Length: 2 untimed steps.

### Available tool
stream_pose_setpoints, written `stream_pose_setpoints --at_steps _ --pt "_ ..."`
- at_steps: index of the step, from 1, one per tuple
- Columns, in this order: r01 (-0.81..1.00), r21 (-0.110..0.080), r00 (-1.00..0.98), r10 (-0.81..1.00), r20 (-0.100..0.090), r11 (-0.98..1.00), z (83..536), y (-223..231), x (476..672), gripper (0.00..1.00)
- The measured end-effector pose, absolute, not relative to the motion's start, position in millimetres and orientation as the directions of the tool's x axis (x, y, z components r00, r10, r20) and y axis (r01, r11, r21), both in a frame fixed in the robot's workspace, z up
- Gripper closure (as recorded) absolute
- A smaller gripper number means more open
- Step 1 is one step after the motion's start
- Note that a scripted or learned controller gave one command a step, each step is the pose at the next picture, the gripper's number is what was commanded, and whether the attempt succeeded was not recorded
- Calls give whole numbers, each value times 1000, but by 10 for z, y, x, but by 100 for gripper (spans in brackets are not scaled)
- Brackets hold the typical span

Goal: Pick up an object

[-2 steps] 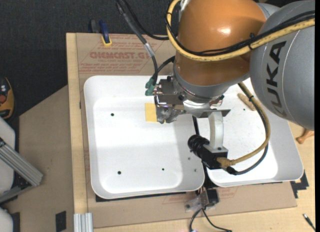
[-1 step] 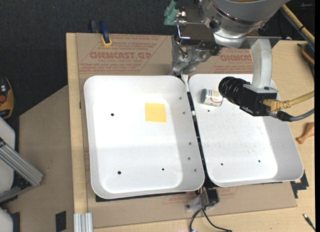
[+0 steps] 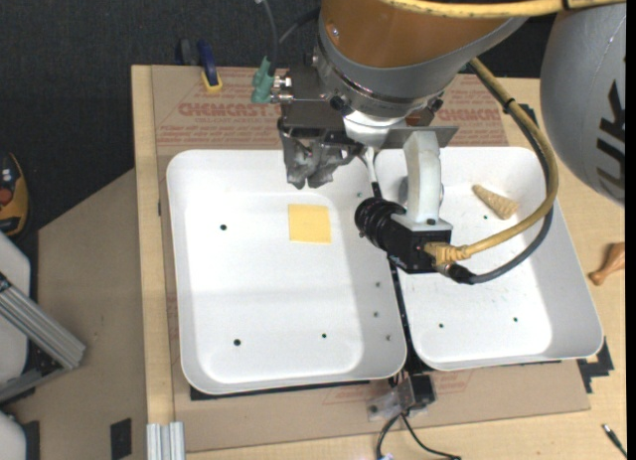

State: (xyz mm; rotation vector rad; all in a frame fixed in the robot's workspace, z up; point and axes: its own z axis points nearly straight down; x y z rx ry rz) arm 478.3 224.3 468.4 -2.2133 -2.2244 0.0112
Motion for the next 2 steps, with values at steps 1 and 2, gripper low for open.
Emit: stream_pose_setpoints --at_steps 1,2 --pt "1000 -16 5 1000 -7 -5 3384 1901 4776 100" --pt "1000 18 -6 1000 10 6 4983 2267 4794 100"
